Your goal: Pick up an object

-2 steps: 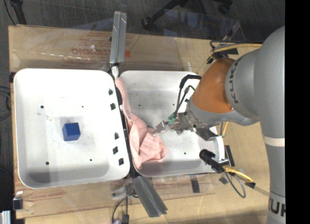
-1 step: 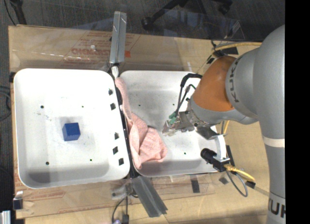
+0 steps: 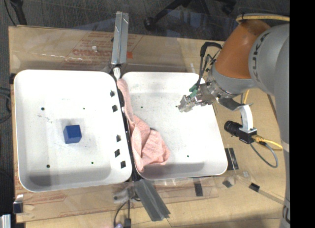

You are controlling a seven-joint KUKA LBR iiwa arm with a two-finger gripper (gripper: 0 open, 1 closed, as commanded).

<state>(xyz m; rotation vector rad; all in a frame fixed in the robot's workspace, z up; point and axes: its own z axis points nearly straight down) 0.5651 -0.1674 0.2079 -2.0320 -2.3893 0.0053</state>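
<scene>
A small blue cube (image 3: pixel 73 133) sits in the left bin (image 3: pixel 29 89), toward its middle left. A pink cloth (image 3: pixel 145 141) lies crumpled along the left wall of the right bin (image 3: pixel 202 160), trailing up the divider. My gripper (image 3: pixel 186 105) hovers over the upper right part of the right bin, well to the right of the cloth, with nothing seen between its fingers. The grey arm with its orange band reaches in from the right.
A grey metal bar (image 3: pixel 119 37) stands at the back between the bins. Another grey bar (image 3: pixel 150 200) lies at the front by the divider. Black clips (image 3: pixel 118 138) line the divider. The bench around is brown board.
</scene>
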